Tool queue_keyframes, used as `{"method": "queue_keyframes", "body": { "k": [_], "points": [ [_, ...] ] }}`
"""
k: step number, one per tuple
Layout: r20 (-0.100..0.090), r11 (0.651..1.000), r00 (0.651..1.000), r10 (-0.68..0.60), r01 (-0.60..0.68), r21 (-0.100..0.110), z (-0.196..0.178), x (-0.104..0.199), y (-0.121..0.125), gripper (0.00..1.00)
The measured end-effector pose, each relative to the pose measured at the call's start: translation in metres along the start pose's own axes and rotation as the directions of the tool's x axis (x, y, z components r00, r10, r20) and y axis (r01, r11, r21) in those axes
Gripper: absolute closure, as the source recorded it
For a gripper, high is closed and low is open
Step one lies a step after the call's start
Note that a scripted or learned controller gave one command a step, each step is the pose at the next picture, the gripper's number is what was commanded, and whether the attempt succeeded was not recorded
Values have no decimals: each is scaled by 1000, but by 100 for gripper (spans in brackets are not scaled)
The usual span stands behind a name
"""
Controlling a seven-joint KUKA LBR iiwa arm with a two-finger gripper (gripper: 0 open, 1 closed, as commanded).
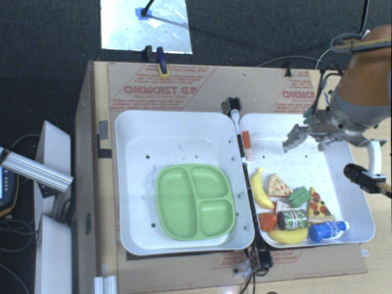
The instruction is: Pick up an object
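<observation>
The hand [306,136] hovered over the bare upper part of the right bin [352,164], fingers spread apart, gripping nothing. The toy food pile [294,210] lay at that bin's near edge. A green divided plate [196,201] occupied the left bin [131,158].

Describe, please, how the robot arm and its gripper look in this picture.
The arm has an orange band above a grey wrist, with thin dark cables looping beside it. The gripper is grey metal, with two slim fingers.
</observation>
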State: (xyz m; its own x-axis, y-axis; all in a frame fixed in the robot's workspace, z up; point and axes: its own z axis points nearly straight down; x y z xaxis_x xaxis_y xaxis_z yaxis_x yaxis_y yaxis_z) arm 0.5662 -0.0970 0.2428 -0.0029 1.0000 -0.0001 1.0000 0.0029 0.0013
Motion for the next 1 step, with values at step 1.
{"method": "queue_keyframes", "body": {
  "k": [1],
  "points": [
    [0, 1000, 1000, 2, -2, 3, 119, -11, -37, 0]
  ]
}}
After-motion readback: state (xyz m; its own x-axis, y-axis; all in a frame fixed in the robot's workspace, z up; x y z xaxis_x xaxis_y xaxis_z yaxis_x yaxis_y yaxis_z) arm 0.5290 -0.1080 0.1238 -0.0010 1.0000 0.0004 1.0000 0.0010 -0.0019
